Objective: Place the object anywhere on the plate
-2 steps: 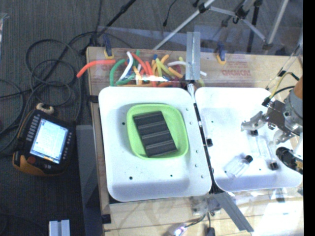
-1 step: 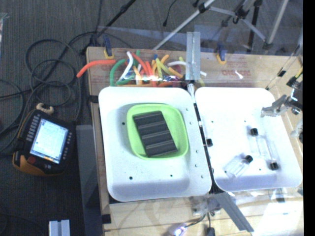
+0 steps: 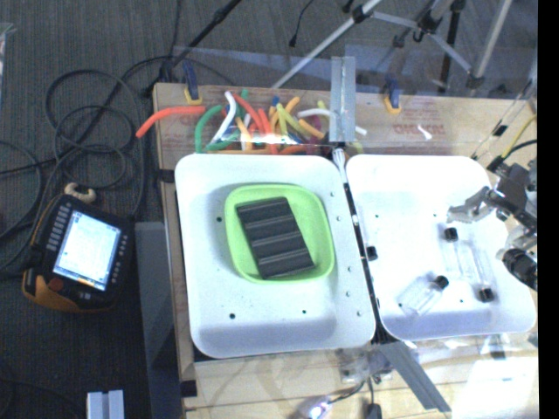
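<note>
A green plate [image 3: 321, 225] lies in the left white bin [image 3: 262, 326]. A dark grey ridged block [image 3: 275, 236] rests flat on the plate, roughly at its middle and turned slightly. My gripper [image 3: 456, 256] is over the right white bin [image 3: 393, 199], near its right side, well apart from the plate and the block. Nothing shows in its grasp. The arm's wrist parts [image 3: 517, 201] reach in at the right edge.
A pile of coloured cables [image 3: 253, 122] lies on the wooden bench behind the left bin. A metal post [image 3: 343, 103] stands behind the seam between the bins. A teach pendant [image 3: 80, 253] lies on the floor to the left.
</note>
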Robot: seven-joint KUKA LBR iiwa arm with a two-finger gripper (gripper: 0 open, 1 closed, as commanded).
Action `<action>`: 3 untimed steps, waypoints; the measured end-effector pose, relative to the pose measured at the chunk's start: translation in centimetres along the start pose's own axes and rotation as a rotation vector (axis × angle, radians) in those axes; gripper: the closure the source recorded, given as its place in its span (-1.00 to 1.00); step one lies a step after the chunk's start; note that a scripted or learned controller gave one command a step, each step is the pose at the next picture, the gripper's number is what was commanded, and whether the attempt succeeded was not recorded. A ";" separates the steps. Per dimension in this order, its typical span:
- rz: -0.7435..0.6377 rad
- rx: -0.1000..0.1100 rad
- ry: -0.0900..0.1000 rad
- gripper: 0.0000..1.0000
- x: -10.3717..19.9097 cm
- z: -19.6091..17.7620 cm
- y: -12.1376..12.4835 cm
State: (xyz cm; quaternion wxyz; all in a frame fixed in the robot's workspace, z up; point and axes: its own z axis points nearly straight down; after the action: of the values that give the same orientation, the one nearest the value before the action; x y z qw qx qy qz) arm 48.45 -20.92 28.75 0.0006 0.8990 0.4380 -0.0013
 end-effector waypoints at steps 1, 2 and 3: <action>0.046 0.000 0.000 -1.00 1.1 3.5 -0.9; 0.172 -0.003 0.000 -1.00 -0.3 -8.7 0.3; 0.262 0.001 0.000 -1.00 -0.7 -9.8 0.5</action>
State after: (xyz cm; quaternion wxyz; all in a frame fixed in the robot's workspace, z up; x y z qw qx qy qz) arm 48.45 -21.79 38.55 0.0006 0.9486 0.3166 -0.0015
